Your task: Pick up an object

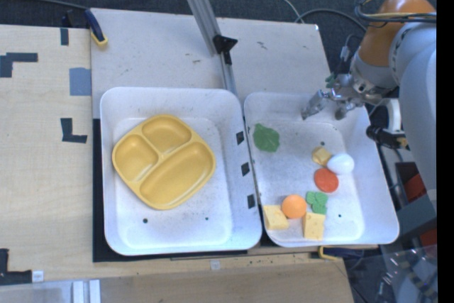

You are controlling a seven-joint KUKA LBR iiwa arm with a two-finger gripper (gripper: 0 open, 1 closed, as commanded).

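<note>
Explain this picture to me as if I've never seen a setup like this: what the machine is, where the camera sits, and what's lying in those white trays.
The picture comes from one camera fixed above a bench, looking down at a slant. The machine on the right is a robot arm, grey with an orange band; its job is to pick up an object. At its end is a small two-finger claw, which hangs over the top corner of the right bin. I see nothing between its fingers.

Two shallow white bins sit side by side. The left bin holds a yellow divided plate. The right one holds small toy-like pieces: a green leafy piece, a white egg-like ball, a red disc, an orange ball, a small green piece and yellowish blocks.
</note>
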